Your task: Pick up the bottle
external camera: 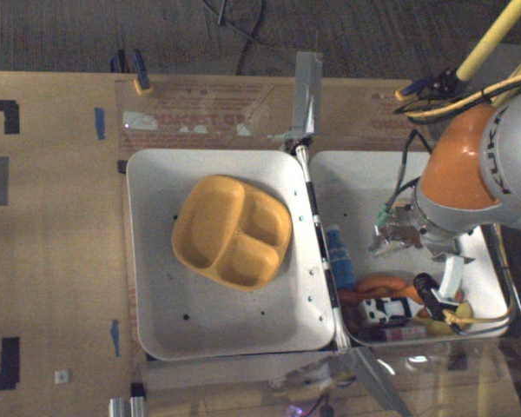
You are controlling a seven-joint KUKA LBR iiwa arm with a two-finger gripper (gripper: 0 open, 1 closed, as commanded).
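1. End effector (398, 231): grey metal, at the end of the grey arm with the orange band. It hangs over the middle of the bin (365, 181) on the view's right. Whether it is apart or together cannot be told from this angle, and nothing is seen clamped in it
2. Bottle (337, 254): small, with blue on it. It lies flat in the same bin, close along the wall that borders the other bin. Its long axis runs parallel to that wall, from the far side toward the near side of the view. Which end carries the cap cannot be told. It sits apart from the end effector, on the view's left of it
3. Orange item (382, 283): just beyond the bottle's near end, toward the bin's near edge
4. White-and-black item (391, 307): beside the orange item, in the near clutter
5. Yellow item (443, 324): near right corner of the same bin
6. Divided yellow plate (233, 231): alone in the middle of the left-hand bin (156, 302)
7. Counter (52, 233): tan, carrying both bins side by side
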